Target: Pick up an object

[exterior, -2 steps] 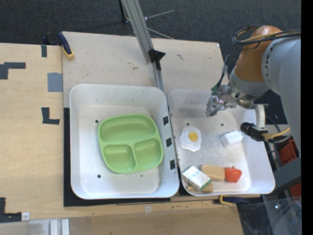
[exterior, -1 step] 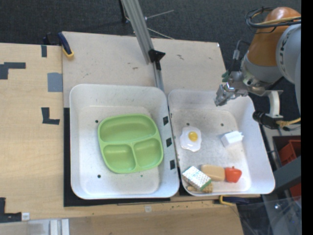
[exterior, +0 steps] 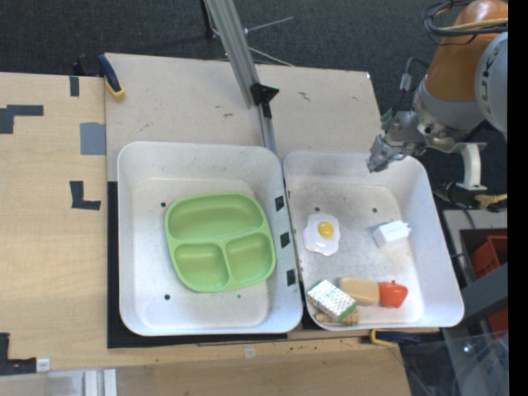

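The right bin (exterior: 429, 213) holds a toy fried egg (exterior: 322, 233), a small white block (exterior: 391, 233), a tan bread-like piece (exterior: 359, 290), a red pepper-like toy (exterior: 394, 294) and a green-and-white patterned block (exterior: 332, 299). My gripper (exterior: 379, 158) hangs over the bin's far right corner, well above and behind the white block. Nothing shows between its tips. A green divided plate (exterior: 219, 240) lies in the left bin (exterior: 132, 221).
A slanted metal pole (exterior: 239, 52) runs from the top of the view down to the gap between the bins. A yellow-and-blue clamp (exterior: 110, 77) sits at the bench's far left corner. The wooden surface (exterior: 41, 180) lies left of the bins.
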{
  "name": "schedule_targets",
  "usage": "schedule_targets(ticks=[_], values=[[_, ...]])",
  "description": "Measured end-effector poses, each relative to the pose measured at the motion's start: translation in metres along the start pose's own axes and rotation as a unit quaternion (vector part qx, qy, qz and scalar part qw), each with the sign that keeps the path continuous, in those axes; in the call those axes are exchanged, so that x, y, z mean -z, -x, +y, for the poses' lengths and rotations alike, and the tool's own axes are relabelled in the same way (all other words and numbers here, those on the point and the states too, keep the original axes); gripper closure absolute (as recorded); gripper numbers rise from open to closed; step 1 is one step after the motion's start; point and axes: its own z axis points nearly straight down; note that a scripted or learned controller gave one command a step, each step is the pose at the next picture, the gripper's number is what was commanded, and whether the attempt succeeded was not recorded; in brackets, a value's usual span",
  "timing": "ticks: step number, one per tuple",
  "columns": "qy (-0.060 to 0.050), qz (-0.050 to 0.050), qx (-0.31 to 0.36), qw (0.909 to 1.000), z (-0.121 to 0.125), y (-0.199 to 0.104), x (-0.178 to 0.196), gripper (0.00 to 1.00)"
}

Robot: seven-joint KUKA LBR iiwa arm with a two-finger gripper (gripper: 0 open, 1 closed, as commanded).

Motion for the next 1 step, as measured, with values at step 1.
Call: schedule_targets(ticks=[1], values=[[-0.001, 0.001, 0.003, 1.0000, -0.0073, -0.0583, 0.0084, 1.00]])
